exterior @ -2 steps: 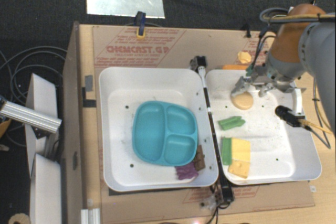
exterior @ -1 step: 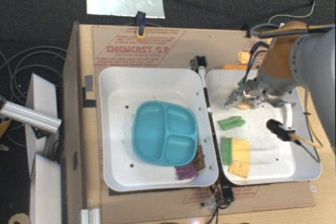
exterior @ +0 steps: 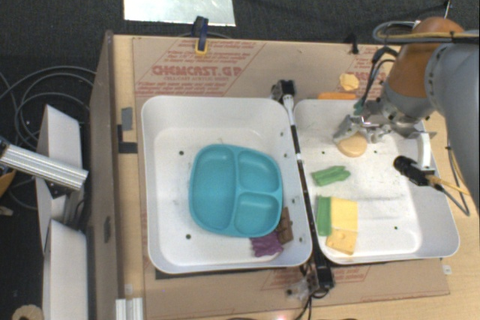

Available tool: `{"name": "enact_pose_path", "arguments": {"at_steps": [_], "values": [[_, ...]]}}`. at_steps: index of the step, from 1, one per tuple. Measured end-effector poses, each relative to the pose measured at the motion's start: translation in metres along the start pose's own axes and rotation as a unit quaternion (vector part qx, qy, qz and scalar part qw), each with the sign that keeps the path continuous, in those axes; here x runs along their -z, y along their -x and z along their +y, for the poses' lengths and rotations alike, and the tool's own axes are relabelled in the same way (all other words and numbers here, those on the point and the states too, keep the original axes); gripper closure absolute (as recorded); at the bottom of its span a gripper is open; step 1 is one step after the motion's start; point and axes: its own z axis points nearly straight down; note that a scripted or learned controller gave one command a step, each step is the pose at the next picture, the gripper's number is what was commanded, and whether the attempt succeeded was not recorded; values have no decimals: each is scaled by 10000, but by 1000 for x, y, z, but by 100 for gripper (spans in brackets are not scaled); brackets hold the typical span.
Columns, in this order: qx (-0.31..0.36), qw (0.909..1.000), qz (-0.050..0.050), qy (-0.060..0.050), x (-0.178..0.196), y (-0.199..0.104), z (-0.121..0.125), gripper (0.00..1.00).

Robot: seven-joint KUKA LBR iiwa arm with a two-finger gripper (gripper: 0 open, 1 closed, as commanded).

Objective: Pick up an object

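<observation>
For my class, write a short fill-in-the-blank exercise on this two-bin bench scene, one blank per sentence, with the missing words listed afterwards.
1. The turquoise divided plastic plate lies in the ______ white bin.
2. The plate has ______ compartments.
3. The gripper hangs over a round ______ object in the right white bin.
4. The flat yellow square piece touches a ______ strip on its left.

Missing words: left; three; tan; green

Two shallow white plastic bins: left bin, right bin. One teal divided plate in the left bin. Two green pieces in the right bin.
</observation>
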Motion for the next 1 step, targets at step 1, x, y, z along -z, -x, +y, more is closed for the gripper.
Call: {"name": "enact_pose_path", "arguments": {"at_steps": [1], "values": [[2,10000,2,-7,0,16,4,0]]}}
